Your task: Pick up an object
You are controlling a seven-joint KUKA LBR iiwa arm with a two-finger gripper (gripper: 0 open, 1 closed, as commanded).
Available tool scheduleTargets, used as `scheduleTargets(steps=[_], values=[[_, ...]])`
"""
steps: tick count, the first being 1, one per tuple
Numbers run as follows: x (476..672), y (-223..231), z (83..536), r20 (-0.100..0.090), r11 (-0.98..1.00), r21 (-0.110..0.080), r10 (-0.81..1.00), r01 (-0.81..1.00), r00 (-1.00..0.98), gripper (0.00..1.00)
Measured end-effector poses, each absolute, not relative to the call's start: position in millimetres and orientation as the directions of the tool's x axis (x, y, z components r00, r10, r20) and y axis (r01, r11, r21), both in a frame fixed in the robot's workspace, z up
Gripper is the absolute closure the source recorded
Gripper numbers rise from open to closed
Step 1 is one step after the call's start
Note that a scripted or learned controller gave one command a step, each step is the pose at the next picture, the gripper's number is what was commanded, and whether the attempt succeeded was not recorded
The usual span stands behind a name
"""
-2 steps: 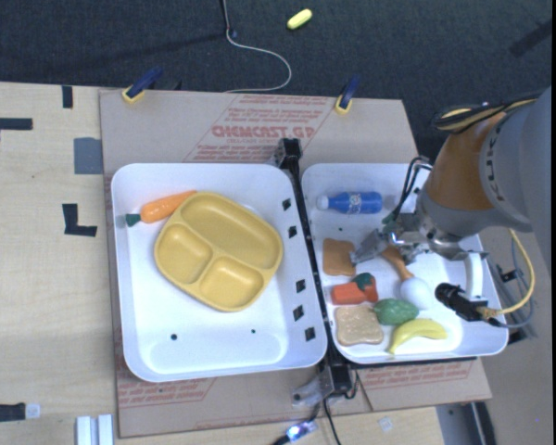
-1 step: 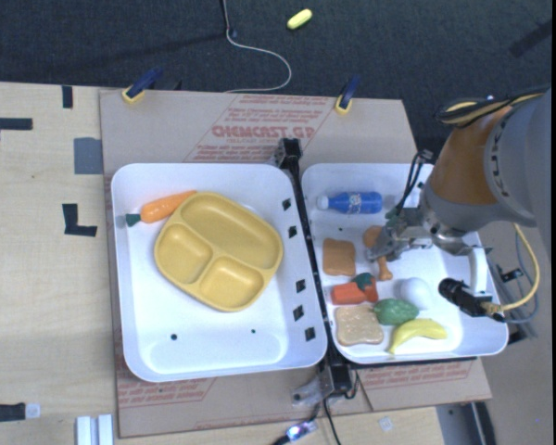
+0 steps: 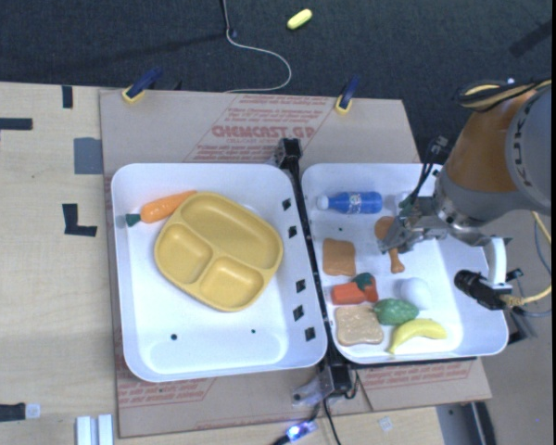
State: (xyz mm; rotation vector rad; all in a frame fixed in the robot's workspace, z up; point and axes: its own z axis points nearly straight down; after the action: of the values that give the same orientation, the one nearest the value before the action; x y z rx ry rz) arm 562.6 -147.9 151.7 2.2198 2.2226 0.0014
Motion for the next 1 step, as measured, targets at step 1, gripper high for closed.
scheduleTargets(steps=[1], values=[[571.1, -146.7, 197.1, 0.0, 0.002, 0.003, 1.0, 1.0, -0.002, 1.0]])
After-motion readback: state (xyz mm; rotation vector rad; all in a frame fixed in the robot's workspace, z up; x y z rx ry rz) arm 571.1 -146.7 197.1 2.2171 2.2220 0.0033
